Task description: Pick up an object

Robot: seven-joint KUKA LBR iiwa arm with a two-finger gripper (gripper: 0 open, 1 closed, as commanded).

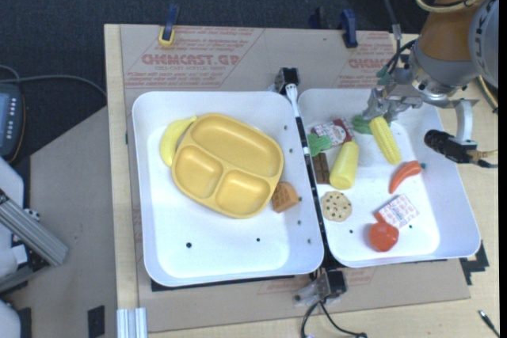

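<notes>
Pincer (388, 108) low over the far part of the right bin (455, 218), at the end of the grey arm with its orange band. Impossible to tell from this angle how far open, or whether anything in its grip. Just on the near side of it, a corn cob (385, 140), lying lengthwise with its far end right at the pincer; contact there not clear. Just beside the pincer toward the left bin, a small green piece (360, 123), close against the cob's far end. Further that way, a red and green packet (329, 134), and on the near side of that a yellow bottle (344, 164) lying tilted, with a brown bar (320, 168) alongside. On the near side of the pincer and slightly away from the left bin, an orange carrot (405, 174), apart from the cob. Well to the near side, a round cookie (337, 206), a white and red sachet (398, 211) and a red tomato (383, 237), the last two touching. Well apart from the pincer, in the left bin (146, 194), a yellow divided plate (228, 164) lying partly over a yellow flat piece (168, 143), with a brown lump (285, 197) against the plate's near corner on the pincer's side. Both bins side by side on a pale board worktop (238, 51), with a blue clamp (169, 21) at its far edge
</notes>
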